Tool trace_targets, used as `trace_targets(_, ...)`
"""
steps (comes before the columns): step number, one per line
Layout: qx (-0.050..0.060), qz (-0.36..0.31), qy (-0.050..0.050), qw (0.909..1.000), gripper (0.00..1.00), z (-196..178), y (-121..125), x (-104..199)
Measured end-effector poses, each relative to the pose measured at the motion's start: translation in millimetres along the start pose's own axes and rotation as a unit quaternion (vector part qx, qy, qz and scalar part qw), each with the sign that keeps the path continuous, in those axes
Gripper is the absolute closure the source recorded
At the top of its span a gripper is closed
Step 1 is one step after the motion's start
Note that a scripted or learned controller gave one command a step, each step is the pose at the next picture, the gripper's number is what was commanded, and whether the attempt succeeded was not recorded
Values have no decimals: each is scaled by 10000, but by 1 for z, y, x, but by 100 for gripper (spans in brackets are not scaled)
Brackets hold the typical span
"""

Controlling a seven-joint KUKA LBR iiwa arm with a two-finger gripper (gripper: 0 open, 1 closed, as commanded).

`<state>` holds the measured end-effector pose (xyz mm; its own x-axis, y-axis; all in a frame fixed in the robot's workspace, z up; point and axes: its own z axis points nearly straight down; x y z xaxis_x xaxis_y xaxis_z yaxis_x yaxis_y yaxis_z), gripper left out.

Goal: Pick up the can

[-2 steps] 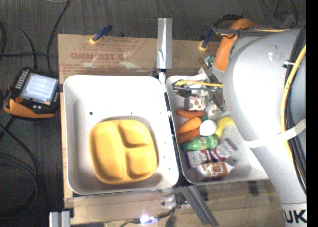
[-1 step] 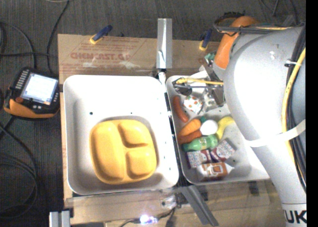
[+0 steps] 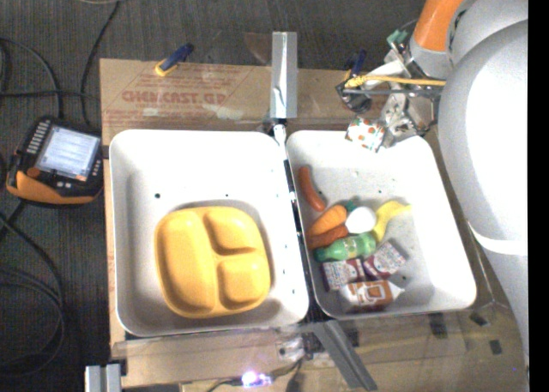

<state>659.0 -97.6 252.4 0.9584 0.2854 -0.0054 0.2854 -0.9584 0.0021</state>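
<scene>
1. Two white bins sit side by side, touching along their inner rims: the left bin [image 3: 129, 210] and the right bin [image 3: 446, 236].
2. One yellow plate [image 3: 213, 259] with three compartments lies in the left bin, toward the near edge. The bin's far strip and left side are bare.
3. One gripper [image 3: 393, 117] hangs over the far rim of the right bin, near its middle. Whether it is spread or closed cannot be told.
4. One small white can [image 3: 366, 134] with coloured spots is tilted just beside the gripper's left side, above that far rim.
5. The right bin holds one sausage [image 3: 311, 188], one carrot [image 3: 328, 221], one white egg [image 3: 360, 220], one banana [image 3: 389, 213], one green bottle [image 3: 347, 250] and three red-labelled packs [image 3: 371, 293], all crowded together.
6. That cluster hugs the bin's left and near parts. The far right corner and right wall have open floor.
</scene>
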Motion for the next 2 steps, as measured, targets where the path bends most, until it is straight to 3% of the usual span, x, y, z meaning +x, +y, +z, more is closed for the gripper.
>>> trace_targets(1,-17,-25,-30,10000,100,-8,0,0)
trace_targets(2,22,430,-8,9991,100,35,-47,-72)
